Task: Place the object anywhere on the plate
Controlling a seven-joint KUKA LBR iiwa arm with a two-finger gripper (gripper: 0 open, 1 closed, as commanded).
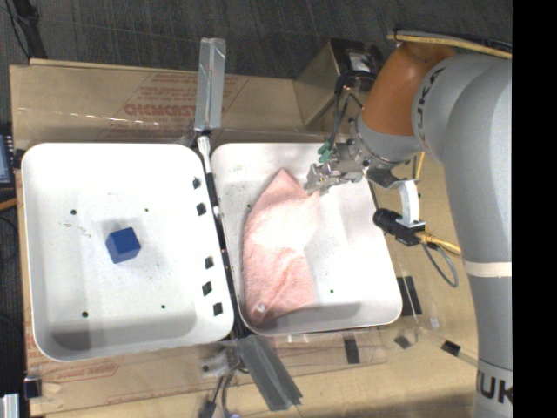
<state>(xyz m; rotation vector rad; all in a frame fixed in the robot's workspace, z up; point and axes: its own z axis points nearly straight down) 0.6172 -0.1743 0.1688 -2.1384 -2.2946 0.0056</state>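
Camera view shows you a pink cloth [277, 251] in the right bin [370, 286], long axis running from near edge up to its far corner, gripper [324, 178] at that corner, grip you cannot tell, blue cube [123, 244] in the left bin [52, 198].

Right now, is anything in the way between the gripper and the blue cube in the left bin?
The gripper hovers over the right bin, at the pink cloth's top corner. The blue cube lies alone in the left bin. Only the bins' adjoining walls lie between them, so it must lift over those.
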